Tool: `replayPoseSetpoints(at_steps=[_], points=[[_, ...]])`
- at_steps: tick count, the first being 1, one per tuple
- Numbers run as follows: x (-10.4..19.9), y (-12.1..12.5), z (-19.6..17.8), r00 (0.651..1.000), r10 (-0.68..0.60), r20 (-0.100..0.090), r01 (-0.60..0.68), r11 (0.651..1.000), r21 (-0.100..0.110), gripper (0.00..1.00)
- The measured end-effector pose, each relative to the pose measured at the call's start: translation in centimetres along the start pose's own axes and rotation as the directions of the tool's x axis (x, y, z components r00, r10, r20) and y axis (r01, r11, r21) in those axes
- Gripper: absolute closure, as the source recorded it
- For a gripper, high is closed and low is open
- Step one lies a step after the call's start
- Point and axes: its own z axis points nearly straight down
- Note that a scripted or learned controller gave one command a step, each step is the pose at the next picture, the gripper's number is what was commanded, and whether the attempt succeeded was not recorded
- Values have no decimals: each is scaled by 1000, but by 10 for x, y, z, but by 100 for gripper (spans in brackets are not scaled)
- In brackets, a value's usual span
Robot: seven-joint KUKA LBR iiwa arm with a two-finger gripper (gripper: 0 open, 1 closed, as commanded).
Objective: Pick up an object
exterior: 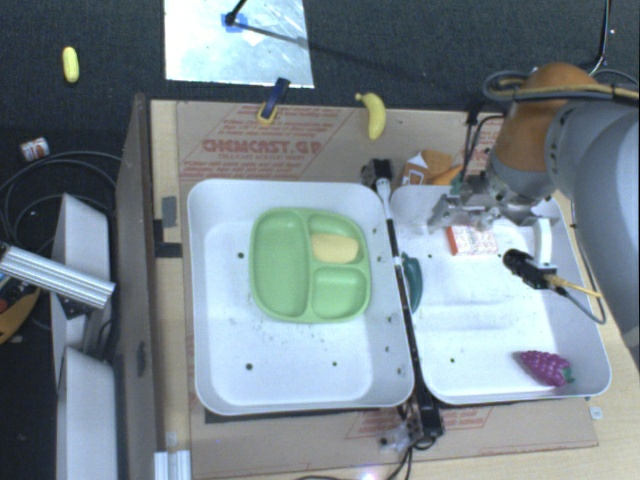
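My gripper (462, 211) hangs low over the far part of the right bin (500, 368), coming in from the right on the grey arm with its orange band. Just in front of it, a small red and white box (471, 241) lies on the bin floor, touching or nearly touching the gripper. A purple bunch of grapes (544, 367) lies in the near right corner of that bin. A teal object (411, 280) rests against the divider between the bins. The left bin (225, 368) holds a green divided plate (290, 268) with a yellow item (335, 249) in its far right compartment.
Outside the bins, a yellow banana (373, 115) lies on the cardboard behind them. An orange and white thing (425, 168) sits near the right bin's far edge. A blue and yellow tool (272, 100) lies at the cardboard's back edge.
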Motion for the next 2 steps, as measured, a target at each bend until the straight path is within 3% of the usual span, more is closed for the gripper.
replayPoseSetpoints(at_steps=[1,2], points=[[-2,3,-14,1000,-2,5,2,1000,-8,100],[-2,2,-13,1000,-2,5,2,1000,-6,0]])
